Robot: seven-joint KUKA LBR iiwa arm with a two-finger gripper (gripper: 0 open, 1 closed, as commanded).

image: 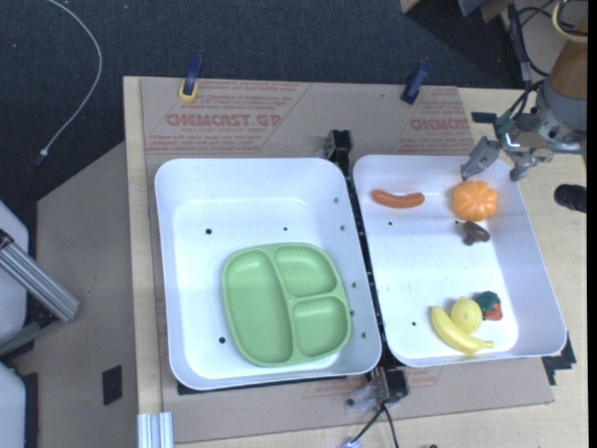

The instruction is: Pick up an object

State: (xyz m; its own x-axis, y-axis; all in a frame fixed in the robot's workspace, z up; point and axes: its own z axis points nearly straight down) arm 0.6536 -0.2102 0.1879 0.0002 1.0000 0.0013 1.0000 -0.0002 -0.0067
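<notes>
The right bin (420,278) holds an orange sausage (398,198) near its far edge, an orange pumpkin-like fruit (475,200) at the far right, and a small brown piece (476,234) just below the fruit. A yellow banana (455,332), a yellow lemon (466,313) and a red and green piece (491,307) lie together at the near right. My gripper (499,162) hangs above the bin's far right corner, just above the orange fruit, fingers spread open with nothing between them.
A green divided plate (284,301) lies in the left bin (187,250). A yellow clamp (189,86) and a blue clamp (414,83) sit on the board's far edge. A black latch (338,143) joins the bins at the back.
</notes>
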